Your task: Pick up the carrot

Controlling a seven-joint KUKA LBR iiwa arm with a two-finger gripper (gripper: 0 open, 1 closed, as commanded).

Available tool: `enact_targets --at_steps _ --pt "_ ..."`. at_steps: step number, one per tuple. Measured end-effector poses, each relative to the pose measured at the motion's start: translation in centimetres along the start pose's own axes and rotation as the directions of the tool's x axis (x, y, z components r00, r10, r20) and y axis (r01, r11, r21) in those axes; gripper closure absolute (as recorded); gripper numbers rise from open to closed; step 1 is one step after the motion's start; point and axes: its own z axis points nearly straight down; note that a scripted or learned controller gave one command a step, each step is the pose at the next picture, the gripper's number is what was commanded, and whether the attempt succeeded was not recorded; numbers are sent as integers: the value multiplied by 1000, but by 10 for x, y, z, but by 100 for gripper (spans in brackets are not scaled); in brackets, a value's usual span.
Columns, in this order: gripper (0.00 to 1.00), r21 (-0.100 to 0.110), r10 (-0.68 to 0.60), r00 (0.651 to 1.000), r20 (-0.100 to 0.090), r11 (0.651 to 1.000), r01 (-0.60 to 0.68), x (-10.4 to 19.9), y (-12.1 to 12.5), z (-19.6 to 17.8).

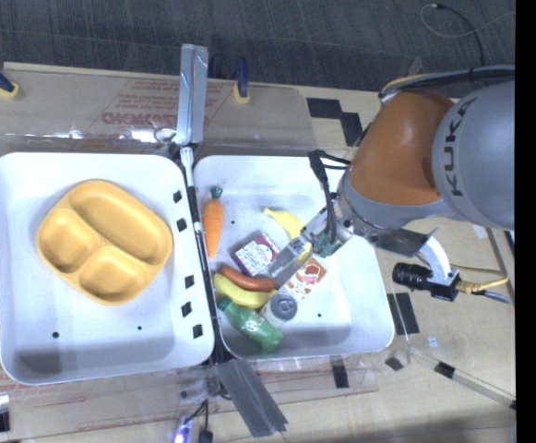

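A yellow divided tray [104, 239] fills the left bin [9, 340], while the carrot [212, 226] lies untouched against the left wall of the right bin [364, 330], tip toward the desk's near edge. To its right sit a jumble of toy food: a banana [238, 293], a sausage [245, 279], a green bottle [254, 326] and small cartons. The gripper [291, 258] hangs over that clutter, well right of the carrot; how far its fingers stand apart cannot be told, and a descent here would likely snag a carton instead.

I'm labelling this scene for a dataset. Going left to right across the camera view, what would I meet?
Yellow divided plastic plate in the left white bin → orange carrot by the right white bin's left wall → the gripper over the pile → grey-and-orange arm.
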Motion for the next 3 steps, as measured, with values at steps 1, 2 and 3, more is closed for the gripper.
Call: enact_targets --at_steps 1,2,3 --pt "0 -1 57 998 0 998 -57 -39 -80 59" --pt "0 -4 -72 997 12 997 72 13 -39 92" --pt "0 -4 -13 1000 4 1000 13 87 24 -28"
